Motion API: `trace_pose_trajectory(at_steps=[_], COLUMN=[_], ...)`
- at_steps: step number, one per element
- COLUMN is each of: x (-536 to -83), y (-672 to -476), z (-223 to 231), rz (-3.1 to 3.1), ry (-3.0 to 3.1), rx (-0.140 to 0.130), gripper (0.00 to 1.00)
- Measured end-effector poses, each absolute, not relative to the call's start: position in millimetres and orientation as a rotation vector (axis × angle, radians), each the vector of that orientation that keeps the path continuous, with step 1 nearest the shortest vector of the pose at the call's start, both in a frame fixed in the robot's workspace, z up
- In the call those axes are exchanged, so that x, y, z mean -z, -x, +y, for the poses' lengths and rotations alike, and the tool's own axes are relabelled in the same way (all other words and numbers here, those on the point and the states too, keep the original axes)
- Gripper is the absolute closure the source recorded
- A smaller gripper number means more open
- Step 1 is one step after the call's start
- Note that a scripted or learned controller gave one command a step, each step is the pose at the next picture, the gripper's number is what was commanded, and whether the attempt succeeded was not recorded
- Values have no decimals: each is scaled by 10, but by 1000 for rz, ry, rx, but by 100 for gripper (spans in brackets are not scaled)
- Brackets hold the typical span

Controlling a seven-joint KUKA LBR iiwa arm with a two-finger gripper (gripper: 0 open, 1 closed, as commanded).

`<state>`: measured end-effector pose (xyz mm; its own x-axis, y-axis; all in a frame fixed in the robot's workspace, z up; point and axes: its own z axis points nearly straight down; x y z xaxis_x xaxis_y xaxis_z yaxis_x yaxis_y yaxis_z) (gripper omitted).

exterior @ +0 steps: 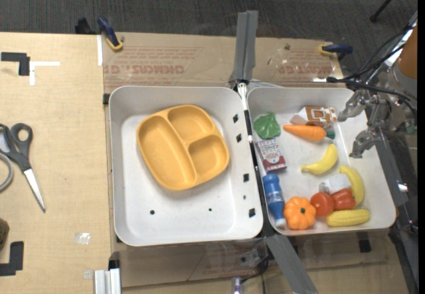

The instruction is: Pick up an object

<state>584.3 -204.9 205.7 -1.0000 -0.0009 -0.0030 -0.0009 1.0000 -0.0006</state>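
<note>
The right bin [378, 173] holds toy food: a green pepper [266, 125], a carrot [305, 131], a small brown carton [321, 115], two bananas [321, 161] [354, 183], a pink-and-white carton [271, 155], a blue bottle [273, 194], an orange pumpkin [299, 213], a tomato [321, 204], a red pepper [344, 199] and a corn cob [348, 218]. My gripper [354, 130] hangs over the bin's right side, just right of the carrot and brown carton. Its fingers are spread open with nothing between them.
A yellow divided plate [182, 147] lies in the left bin [126, 206]. Scissors [23, 160] rest on the bench at far left. Blue clamps [109, 32] [335, 50] pin the cardboard behind the bins. Cables run along the right edge by the arm.
</note>
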Motion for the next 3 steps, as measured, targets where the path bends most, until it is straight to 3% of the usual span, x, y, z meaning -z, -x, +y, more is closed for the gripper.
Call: trace_pose_trajectory(at_steps=[1, 2, 3], x=[-931, -931, -921], y=[-5910, -5677, -6150], z=[-2014, -1830, -1407], rz=[3138, 3135, 3133], ry=[50, -109, -219], rx=[2, 0, -1], gripper=[0, 0, 0])
